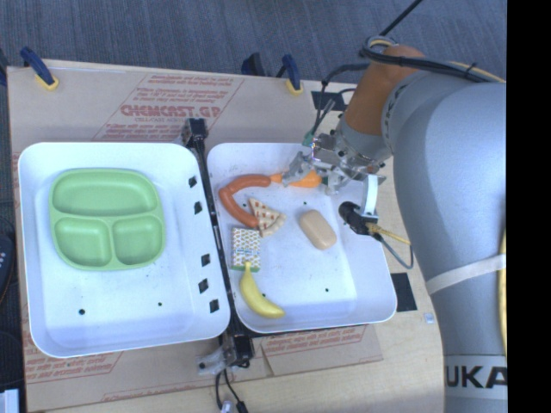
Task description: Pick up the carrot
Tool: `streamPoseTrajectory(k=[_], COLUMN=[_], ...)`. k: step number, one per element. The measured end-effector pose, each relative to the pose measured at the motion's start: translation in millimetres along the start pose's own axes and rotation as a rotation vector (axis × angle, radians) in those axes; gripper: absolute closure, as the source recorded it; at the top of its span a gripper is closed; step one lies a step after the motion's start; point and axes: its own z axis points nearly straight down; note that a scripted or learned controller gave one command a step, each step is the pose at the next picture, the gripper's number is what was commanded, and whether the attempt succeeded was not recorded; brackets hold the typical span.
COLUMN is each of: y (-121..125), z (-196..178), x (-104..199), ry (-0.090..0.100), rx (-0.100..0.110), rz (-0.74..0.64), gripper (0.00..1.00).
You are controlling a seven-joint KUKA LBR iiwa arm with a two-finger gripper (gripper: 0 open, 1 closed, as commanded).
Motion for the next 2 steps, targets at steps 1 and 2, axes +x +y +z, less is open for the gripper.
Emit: streamPoseTrajectory(k=[1, 2], y=[-4, -4], z=[-5, -15], x=[15, 16], ry=[0.001, 0.001], rx=[0.001, 0.0], rz=[0.277, 0.272], gripper=[0.0, 1.0])
